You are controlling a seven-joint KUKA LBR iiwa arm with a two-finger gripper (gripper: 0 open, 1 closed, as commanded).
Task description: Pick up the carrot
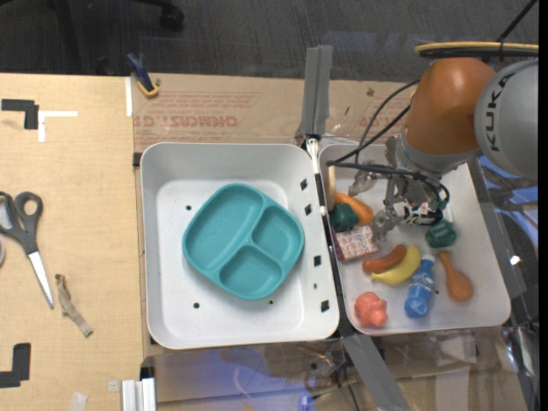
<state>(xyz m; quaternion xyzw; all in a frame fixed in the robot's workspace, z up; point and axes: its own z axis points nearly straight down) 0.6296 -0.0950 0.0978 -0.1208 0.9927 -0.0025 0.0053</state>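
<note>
Gripper (390,217) hangs over the upper part of the right bin (488,311). Fingers are a tangle of metal and cable from this angle, so open or closed cannot be told; nothing visible between them.

Carrot (353,205) sits just left of the gripper near the bin's left wall: orange body, green top (343,219) at its lower-left end. Gripper appears just beside it, not over it.

Crowding is the issue. Small pink packet (356,244) lies right below the carrot, sausage (384,259) and banana (399,268) a bit further down, green piece (442,235) off to the right.

Judgement: it should shift left until centred over the orange body, turn the wrist so the fingers close across the short width, and stay off the wall and the green top. Descend straight, close, lift vertically. Main risks: clipping the wall, or pinching the packet along with it.

Left bin (158,229) holds a teal divided plate (244,241); irrelevant here.
</note>
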